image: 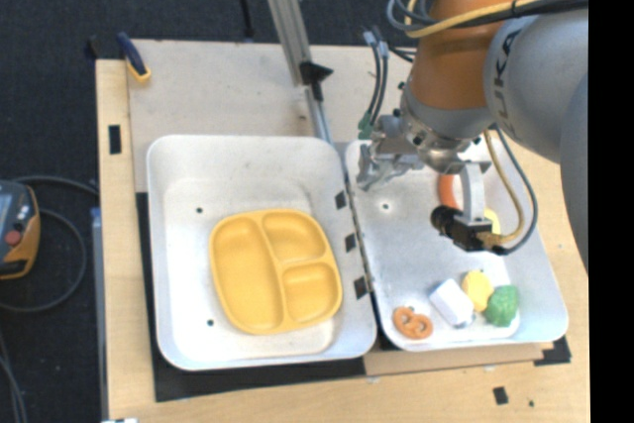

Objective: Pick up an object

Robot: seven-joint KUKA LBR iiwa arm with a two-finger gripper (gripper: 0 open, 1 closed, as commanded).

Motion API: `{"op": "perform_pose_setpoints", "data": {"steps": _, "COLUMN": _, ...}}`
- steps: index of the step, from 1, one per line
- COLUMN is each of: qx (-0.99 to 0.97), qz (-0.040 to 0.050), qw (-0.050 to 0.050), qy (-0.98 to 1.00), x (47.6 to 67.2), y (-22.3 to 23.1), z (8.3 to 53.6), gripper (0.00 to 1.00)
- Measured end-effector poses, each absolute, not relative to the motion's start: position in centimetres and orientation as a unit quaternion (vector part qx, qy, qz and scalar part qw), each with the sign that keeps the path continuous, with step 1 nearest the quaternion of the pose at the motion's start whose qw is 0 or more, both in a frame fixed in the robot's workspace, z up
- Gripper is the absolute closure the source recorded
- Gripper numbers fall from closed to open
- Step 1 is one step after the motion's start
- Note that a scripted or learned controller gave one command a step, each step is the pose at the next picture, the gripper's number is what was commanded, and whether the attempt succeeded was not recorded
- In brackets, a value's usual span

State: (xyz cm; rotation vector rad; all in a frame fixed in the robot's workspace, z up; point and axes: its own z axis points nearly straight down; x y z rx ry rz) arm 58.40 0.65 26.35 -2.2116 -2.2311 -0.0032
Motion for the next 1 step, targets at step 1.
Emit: {"op": "perform_pose_setpoints", "data": {"steps": 1, "qx": -0.704, "qz": -0.0007, "qw": 0.001, "qy": -0.71, "x": 56.44, "y": 6.11, "z": 26.35, "gripper": 1.0}}
